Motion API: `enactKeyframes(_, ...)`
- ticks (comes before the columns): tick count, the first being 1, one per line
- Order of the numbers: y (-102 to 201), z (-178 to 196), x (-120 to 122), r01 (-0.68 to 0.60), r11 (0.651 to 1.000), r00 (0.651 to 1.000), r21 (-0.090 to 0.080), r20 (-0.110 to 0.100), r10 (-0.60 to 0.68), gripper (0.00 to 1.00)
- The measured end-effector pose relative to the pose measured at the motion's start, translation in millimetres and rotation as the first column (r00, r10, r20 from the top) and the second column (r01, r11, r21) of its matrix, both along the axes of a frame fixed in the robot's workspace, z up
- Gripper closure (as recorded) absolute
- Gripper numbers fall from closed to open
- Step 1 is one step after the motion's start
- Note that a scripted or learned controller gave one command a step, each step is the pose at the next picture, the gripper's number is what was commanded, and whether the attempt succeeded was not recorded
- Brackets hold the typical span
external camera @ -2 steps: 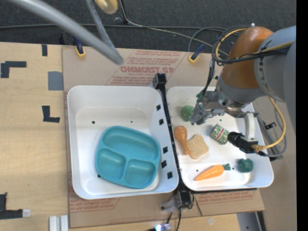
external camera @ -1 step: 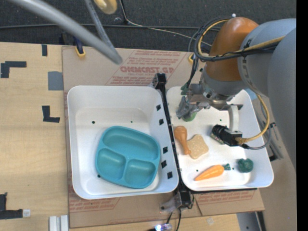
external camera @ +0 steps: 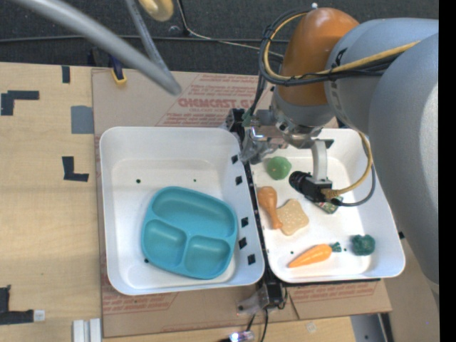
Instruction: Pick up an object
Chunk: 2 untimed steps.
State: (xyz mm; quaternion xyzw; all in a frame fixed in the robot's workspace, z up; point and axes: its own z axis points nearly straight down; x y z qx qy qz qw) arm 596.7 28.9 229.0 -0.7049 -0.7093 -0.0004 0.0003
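Observation:
My gripper (external camera: 258, 150) hangs over the upper left corner of the right bin (external camera: 377, 212), near the divider between the bins. Just right of it lies a green round piece (external camera: 278, 167). Below that sit a tan drumstick (external camera: 268, 204), a slice of bread (external camera: 293, 217), an orange carrot (external camera: 311, 256) and a small dark green broccoli (external camera: 363, 244). The arm's wrist and orange band cover the top of the bin.
The left bin (external camera: 121, 155) holds a blue divided tray (external camera: 189, 231). A black cable part (external camera: 311, 186) dangles over the right bin's middle. A grey pole (external camera: 107, 30) crosses the upper left.

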Motion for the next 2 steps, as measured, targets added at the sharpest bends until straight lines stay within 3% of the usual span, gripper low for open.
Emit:
enactKeyframes(1,58.5,-9.5,14.7,0.0,1.0,1.0,-0.001,-0.001,0.0,1.0)
enactKeyframes(2,55.6,-9.0,14.1,0.003,1.0,1.0,-0.002,-0.002,-0.003,0.0)
